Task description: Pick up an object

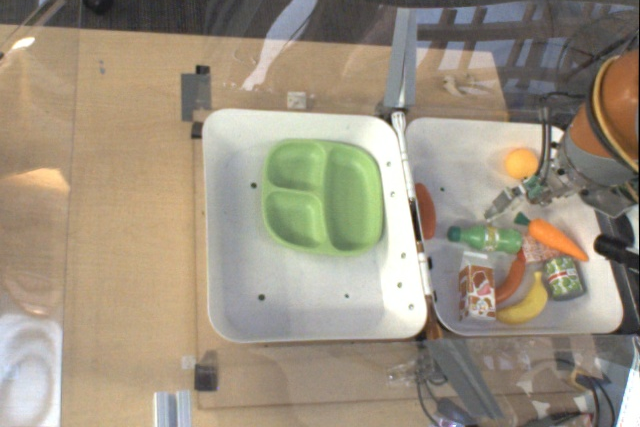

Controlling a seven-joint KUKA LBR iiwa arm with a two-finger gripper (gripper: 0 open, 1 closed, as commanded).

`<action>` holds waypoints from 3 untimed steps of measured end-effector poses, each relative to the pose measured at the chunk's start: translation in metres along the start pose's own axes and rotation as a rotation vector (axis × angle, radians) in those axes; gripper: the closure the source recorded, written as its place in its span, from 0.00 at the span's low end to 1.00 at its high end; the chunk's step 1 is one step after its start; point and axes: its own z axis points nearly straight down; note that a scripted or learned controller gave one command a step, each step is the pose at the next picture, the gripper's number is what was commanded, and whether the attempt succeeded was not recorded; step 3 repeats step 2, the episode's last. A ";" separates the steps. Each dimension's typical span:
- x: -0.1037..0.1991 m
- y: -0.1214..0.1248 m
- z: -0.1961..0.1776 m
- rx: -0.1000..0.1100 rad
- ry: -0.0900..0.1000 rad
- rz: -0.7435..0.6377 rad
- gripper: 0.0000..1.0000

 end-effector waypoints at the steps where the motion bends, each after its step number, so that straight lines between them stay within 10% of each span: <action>1: -0.016 0.038 -0.038 0.016 0.002 0.440 0.00; 3: -0.015 0.038 -0.038 0.017 0.002 0.440 0.00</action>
